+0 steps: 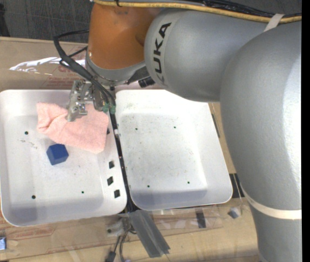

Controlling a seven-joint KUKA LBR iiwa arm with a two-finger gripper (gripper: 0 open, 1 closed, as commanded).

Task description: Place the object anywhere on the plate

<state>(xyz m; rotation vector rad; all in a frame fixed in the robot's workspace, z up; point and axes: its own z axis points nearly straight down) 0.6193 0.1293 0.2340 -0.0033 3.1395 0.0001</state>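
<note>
A pink cloth [81, 130] lies crumpled in the upper part of the left bin [13, 201]. Just below its left corner a small blue block [57, 153] rests on the bin floor. My gripper [78, 112] hangs over the cloth's upper edge near the bin's back right corner, its tip at or touching the cloth. The cloth bunches up into a ridge toward the tip. The arm's orange band [117, 31] and grey body cover the area behind it.
The right bin [166, 152] has a speckled white floor. The bins meet at a dark seam [118, 162]. The arm's bulk [242, 91] overhangs the right bin's back and right side. Cardboard [18, 59] lies under the bins.
</note>
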